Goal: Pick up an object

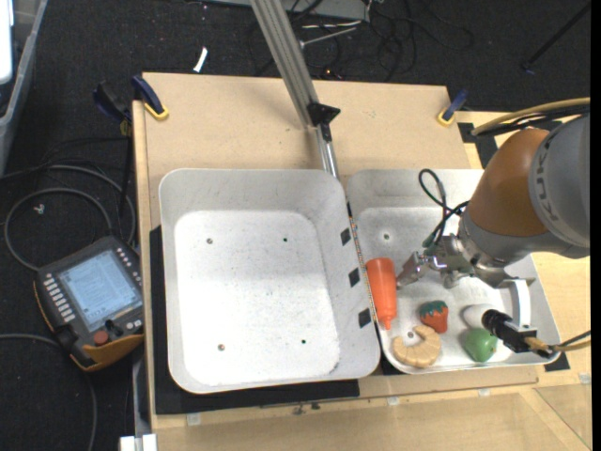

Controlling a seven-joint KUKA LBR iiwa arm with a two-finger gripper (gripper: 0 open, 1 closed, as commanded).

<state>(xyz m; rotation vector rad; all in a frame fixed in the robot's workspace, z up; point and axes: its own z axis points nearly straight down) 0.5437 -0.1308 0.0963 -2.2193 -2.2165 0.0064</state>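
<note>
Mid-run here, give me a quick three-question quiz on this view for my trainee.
1. True or false: the orange carrot lies in the right bin.
2. Which lies nearest the left bin? A) green toy B) carrot C) round tan cookie
3. Fill in: the tool hovers over the ____ bin.

Key: 1 true; 2 B; 3 right.

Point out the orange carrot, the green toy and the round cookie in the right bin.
orange carrot (pixel 381 290), camera view, mid-body.
green toy (pixel 480 345), camera view, its top surface.
round cookie (pixel 416 348), camera view, its centre.
</note>
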